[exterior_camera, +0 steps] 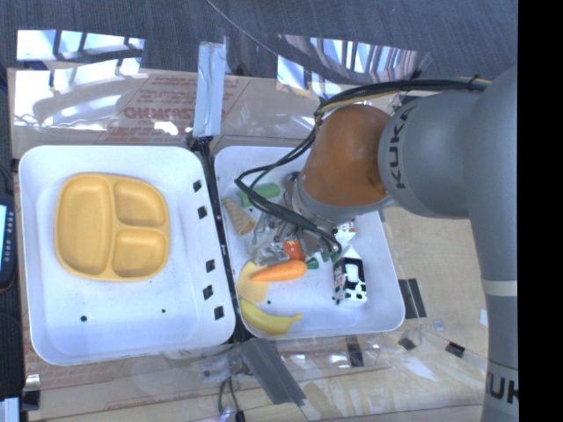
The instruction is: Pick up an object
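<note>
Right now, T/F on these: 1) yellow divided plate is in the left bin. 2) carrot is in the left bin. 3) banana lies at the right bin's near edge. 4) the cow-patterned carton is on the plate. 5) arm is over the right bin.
1) True. The yellow divided plate lies in the left bin.
2) False. The carrot is in the right bin.
3) True. The banana lies along that bin's near edge, below the carrot.
4) False. The cow-patterned carton is in the right bin, right of the carrot.
5) True. The arm hangs over the right bin's items.
</note>
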`<state>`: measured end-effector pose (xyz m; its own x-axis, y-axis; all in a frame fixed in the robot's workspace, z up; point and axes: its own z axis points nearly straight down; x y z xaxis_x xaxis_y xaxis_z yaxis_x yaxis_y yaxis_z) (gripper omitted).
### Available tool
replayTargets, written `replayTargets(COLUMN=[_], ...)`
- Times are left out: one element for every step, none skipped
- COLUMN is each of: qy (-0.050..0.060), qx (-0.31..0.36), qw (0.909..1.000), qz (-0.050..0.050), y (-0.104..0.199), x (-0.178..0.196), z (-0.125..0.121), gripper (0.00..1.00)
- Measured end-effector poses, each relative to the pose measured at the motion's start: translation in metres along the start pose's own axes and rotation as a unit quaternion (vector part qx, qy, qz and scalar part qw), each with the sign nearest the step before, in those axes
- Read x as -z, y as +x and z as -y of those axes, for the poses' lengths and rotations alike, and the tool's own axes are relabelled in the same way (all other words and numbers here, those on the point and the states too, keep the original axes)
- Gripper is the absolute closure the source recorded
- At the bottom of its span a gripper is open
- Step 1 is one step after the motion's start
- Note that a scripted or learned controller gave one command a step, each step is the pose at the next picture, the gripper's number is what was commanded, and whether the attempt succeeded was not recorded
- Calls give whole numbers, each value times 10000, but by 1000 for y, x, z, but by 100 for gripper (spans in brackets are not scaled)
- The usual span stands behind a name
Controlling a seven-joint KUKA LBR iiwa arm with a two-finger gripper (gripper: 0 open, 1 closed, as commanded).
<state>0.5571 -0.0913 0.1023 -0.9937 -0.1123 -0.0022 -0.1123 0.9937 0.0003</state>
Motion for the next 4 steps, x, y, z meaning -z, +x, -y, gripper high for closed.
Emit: replayTargets(qy=[21,-3,-2,-6], qx=[-638,918,921,692], qw=[9979,9958,9957,9976], qz=[67,-26,-14,-16], y=[-51,14,13,20], x=[154,58,59,-12], z=[9,21,21,37], gripper=[100,100,0,0])
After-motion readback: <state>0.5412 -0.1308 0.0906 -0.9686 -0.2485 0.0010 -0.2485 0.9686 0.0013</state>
